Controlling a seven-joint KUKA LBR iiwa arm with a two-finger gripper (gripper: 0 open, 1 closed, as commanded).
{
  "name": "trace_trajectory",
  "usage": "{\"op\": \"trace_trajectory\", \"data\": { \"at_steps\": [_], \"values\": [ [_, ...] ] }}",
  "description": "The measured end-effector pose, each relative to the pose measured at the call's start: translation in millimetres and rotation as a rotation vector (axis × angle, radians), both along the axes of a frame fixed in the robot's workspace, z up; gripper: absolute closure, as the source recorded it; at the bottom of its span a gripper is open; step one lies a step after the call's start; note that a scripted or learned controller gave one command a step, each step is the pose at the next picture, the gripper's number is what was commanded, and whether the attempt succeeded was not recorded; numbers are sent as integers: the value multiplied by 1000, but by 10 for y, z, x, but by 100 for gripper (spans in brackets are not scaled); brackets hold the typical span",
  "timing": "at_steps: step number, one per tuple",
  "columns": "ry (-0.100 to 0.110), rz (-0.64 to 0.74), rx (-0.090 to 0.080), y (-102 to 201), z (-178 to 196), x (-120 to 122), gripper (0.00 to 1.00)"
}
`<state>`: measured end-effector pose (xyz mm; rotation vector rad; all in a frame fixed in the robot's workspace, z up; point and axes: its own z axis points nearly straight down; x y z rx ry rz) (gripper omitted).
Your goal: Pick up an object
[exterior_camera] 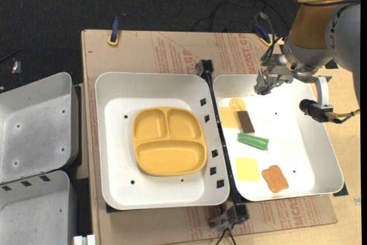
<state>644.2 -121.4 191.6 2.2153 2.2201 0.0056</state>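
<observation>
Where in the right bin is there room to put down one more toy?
The right bin has bare floor along its right side, between the green piece and the right wall, below the tool. Its left side is crowded: brown bar, yellow square, orange piece.

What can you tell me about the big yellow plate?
The yellow divided plate looks like smooth plastic, with rounded corners and three shallow sections: two small ones at the far side and one wide one nearer the camera. It lies flat and upright near the middle of the left white bin. Nothing sits in it.
</observation>
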Motion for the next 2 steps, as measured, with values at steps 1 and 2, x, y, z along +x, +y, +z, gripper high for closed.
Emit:
{"op": "trace_trajectory", "data": {
  "at_steps": [1, 2],
  "values": [
    [0, -2, -1, -86, 483, 20, 100],
    [-1, 0, 0, -87, 1024, 33, 100]
  ]
}}
